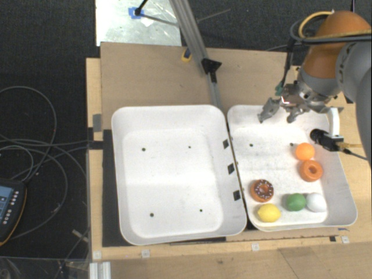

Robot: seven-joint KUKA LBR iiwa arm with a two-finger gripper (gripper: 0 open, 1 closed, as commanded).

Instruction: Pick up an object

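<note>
Nearest the camera, along the front wall of the right bin [343, 211]: a yellow lemon [268, 213], a green lime [295, 201] just beside it, and a white ball [316, 202] touching the lime on its right. Slightly further back, a brown frosted donut [263, 190] sitting just above the lemon. Further still, toward the bin's right wall, an orange ring [311, 170] lying flat with its hole up, and an orange ball [304, 151] close behind it, nearly touching. All six lying loose on the bin floor, none between the fingers. To the left, touching side by side with the right bin, the left bin [125, 156], joined along the seam by small black clips. At the far end of the right bin, above its back rim, the gripper [279, 113], fingers spread apart and pointing down, pinching nothing, well apart from the fruit at the front. Behind and right of it, the grey arm [354, 68] with its orange band [337, 39]. Beyond the bins, the brown bench [145, 74], and a slanted grey pole [192, 28] running up to the back
</note>
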